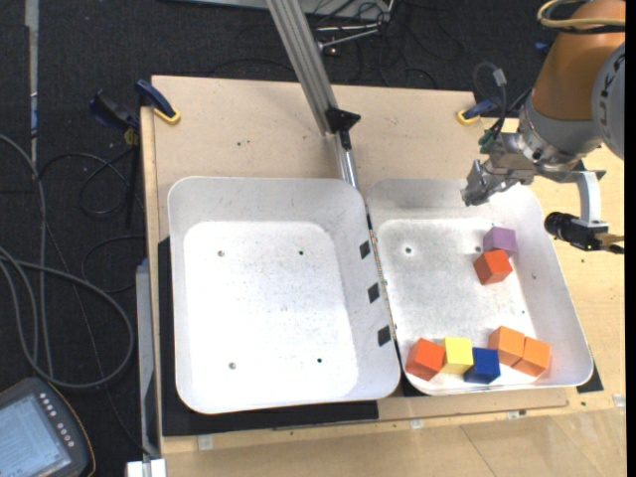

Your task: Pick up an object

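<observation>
The gripper [475,193] is seen over the far edge of the right bin [561,296], with nothing held; whether the fingers are wide or narrow cannot be told. The nearest objects, a purple cube [500,238] touching an orange cube [493,266], are lying just below it. The purple cube should be approached from above, so that its neighbour is not pushed.

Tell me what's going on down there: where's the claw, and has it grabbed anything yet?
Claw above right bin's far rim, nothing seen in it. Purple block and red block nearest. Five more blocks along near rim. Path clear.
</observation>
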Controlling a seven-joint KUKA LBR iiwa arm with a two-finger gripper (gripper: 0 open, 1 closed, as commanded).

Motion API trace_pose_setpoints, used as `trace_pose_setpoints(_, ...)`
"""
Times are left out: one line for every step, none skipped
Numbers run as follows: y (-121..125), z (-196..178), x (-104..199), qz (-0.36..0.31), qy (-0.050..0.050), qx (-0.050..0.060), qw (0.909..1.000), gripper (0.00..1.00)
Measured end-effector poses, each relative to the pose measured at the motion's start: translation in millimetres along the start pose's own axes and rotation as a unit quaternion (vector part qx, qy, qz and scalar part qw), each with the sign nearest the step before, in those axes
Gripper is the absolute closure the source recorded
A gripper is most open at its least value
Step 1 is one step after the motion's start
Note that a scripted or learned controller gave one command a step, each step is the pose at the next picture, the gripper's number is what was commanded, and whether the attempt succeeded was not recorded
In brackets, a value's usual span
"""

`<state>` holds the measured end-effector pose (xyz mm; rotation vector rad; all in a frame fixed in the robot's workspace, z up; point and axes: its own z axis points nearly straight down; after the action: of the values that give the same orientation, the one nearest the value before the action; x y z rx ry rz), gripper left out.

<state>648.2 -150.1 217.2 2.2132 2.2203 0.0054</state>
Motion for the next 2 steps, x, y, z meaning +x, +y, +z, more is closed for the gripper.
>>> trace_pose_setpoints(-8.1, -54.2, -3.2, 0.001, 0.000, 0.000, 1.0000, 1.00)
trace_pose_setpoints(-7.2, -60.9, -2.9, 0.000, 0.000, 0.002, 1.0000, 1.00)
